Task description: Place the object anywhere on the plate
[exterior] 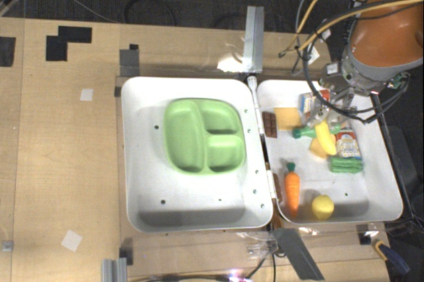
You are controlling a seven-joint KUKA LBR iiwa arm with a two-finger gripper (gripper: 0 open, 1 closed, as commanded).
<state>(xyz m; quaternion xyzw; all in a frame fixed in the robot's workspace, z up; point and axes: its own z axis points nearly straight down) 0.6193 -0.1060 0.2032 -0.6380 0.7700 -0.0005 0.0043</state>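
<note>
Hovering over the right bin, the hand, grip state impossible to tell, sits above a yellow corn cob lying top-to-bottom; the green plate occupies the left bin.

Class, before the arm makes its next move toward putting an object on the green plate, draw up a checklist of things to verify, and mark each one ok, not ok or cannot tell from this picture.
1. The green plate lies flat in the left bin: ok.
2. The plate's compartments are free to receive an object: ok.
3. Objects are available in the right bin, including a carrot, a lemon and a banana: ok.
4. The gripper is over the right bin, above the clutter near the banana: ok.
5. An object is held between its fingers: cannot tell.
6. The path from the right bin across the divider to the plate is unobstructed: ok.
</note>
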